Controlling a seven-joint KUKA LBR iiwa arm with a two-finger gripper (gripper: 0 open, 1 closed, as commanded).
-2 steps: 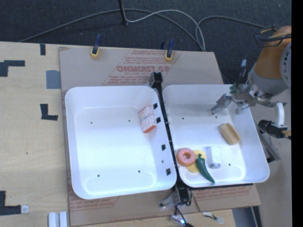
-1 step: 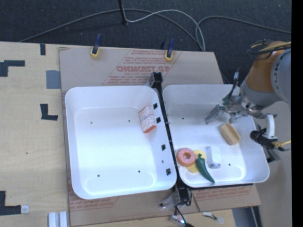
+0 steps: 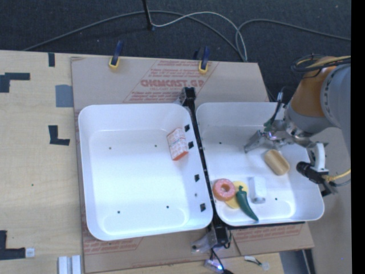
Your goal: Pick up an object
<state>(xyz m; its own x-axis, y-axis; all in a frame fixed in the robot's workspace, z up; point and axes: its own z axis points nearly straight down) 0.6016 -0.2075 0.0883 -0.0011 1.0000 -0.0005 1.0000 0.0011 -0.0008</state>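
My gripper hangs low in the right bin, near its upper right part, and stands open. One grey finger splays out to the left, and I see nothing between the fingers. A tan bread-like lump lies just below and right of the gripper, close to it. Further toward the front of this bin lie a pink doughnut, a green pepper over a yellow piece, and a small pale clear object. An orange-and-white carton lies in the left bin.
A black divider with clips runs between the bins. The arm's orange band and wrist cables sit over the right bin's far right rim. Clamps hold the cardboard base at the back.
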